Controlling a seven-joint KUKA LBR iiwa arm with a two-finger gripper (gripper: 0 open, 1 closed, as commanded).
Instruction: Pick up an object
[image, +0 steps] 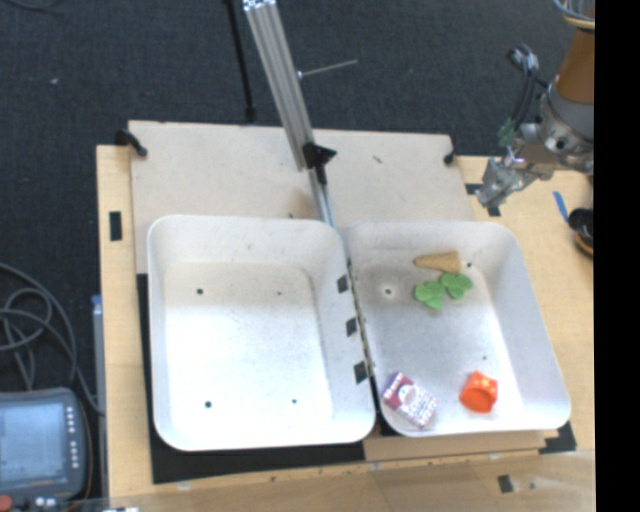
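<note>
The right bin (520, 300) holds a tan wedge (438, 262) near its far wall. A green leafy piece (441, 290) lies just in front of the wedge. A small orange cup (479, 392) lies on its side near the front right corner. A red and white packet (409, 400) rests by the front left rim. My gripper (497, 184) hangs above the bench beyond the right bin's far right corner, well apart from all the objects, with nothing seen in it.
The left bin (170, 300) sits beside the right one, its floor speckled. A slanted metal pole (285, 85) rises from behind the bins' shared edge. A grey pendant (38, 440) and cables lie off the bench at the left.
</note>
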